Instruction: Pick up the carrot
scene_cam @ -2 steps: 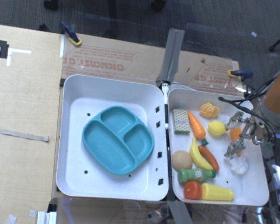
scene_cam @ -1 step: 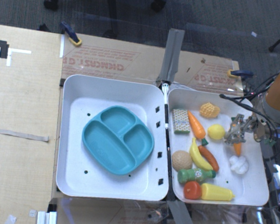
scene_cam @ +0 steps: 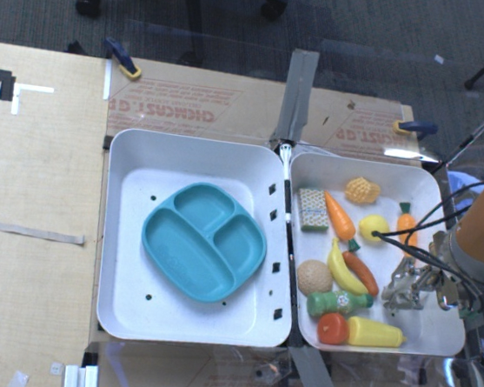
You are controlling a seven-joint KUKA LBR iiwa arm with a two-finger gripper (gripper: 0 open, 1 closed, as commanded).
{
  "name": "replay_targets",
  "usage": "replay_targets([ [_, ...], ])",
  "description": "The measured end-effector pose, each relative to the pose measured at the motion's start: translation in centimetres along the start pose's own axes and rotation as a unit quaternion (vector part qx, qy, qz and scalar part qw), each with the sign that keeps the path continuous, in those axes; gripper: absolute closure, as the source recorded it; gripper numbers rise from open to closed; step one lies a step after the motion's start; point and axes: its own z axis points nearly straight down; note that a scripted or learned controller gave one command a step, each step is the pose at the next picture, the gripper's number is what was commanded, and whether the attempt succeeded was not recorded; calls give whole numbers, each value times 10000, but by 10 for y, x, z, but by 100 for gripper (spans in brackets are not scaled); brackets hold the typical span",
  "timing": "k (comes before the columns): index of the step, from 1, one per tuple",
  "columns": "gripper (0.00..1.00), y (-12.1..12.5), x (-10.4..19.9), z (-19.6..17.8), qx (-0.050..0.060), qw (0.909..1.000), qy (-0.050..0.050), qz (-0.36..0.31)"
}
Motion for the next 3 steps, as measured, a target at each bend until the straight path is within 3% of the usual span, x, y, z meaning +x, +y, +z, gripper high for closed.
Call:
replay_targets([
  [1, 0, 0, -2, -2, 10, 10000, -33, -7],
  [2, 0, 47, -47, 2, -2, 9851, -8, 1722],
  [3, 0, 94, -95, 3, 0, 9710, -3, 2390],
])
